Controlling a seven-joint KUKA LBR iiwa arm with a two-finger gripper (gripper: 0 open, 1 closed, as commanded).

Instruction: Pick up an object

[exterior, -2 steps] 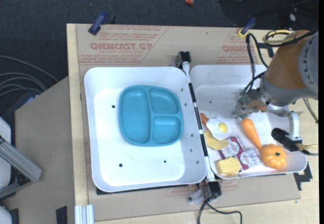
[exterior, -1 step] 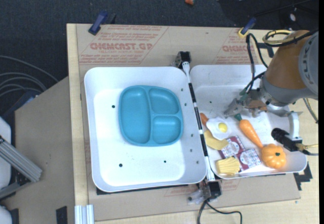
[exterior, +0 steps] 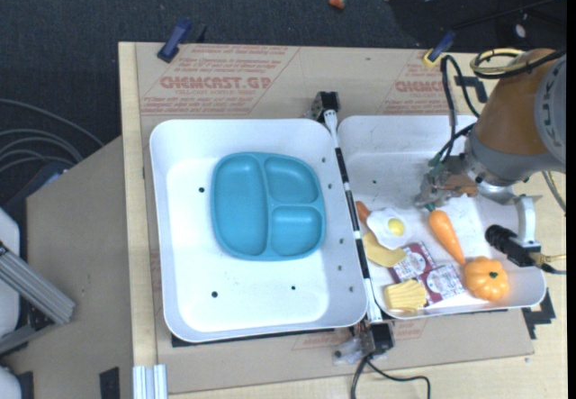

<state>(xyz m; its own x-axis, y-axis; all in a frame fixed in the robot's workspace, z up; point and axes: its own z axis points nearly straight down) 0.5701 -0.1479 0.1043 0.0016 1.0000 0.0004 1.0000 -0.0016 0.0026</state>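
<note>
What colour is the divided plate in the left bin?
Light blue; the divided plate shows best in the camera view, inside the left bin.

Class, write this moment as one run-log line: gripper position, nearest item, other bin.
gripper: low in right bin | nearest: carrot, ungrasped | left bin: blue divided plate

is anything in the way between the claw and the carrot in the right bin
Nothing visible is. The claw hangs over bare bin floor just up and left of the carrot. The fried egg lies left of that path, and the small pumpkin lies beyond the carrot.
</note>
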